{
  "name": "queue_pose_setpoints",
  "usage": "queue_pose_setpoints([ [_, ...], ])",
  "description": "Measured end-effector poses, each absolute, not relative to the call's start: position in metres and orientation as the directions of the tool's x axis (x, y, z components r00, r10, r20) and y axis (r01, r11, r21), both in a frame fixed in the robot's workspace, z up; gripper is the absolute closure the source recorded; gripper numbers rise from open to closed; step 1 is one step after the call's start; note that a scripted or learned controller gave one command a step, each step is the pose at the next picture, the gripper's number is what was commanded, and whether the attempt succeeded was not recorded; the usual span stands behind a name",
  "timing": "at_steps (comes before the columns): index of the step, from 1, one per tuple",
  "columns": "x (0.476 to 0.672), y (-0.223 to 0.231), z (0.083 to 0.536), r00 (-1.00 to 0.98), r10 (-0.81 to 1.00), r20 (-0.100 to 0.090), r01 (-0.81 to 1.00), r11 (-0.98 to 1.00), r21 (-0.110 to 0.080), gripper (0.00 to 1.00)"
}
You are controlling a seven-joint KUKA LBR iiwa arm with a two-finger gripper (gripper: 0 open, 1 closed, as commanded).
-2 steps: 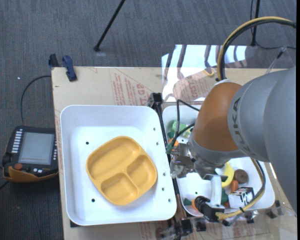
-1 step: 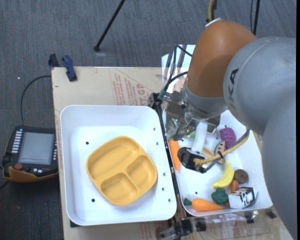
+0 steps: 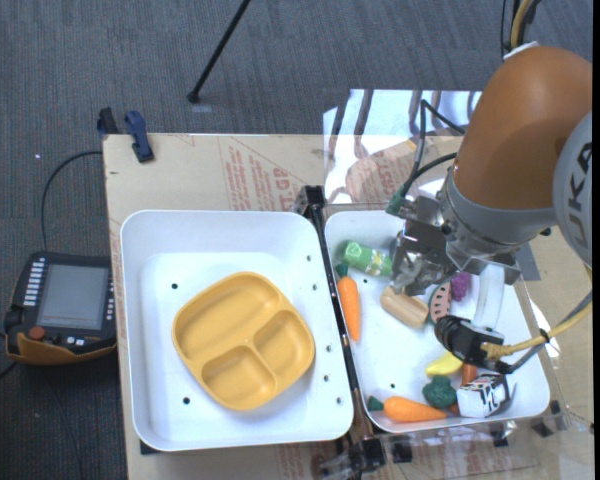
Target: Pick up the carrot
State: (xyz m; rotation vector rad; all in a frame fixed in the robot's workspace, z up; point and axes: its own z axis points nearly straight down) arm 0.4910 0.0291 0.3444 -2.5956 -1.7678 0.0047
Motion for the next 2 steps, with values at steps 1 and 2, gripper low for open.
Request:
queue_pose_setpoints([
  [1,0.491,0.033,0.341,0.36,0.933,-0.004,0.933,-0.36,-0.009,0.0],
  [2,0.528,0.039,0.18,0.349,0.937,-0.009,0.937,-0.349,-0.024,0.0],
])
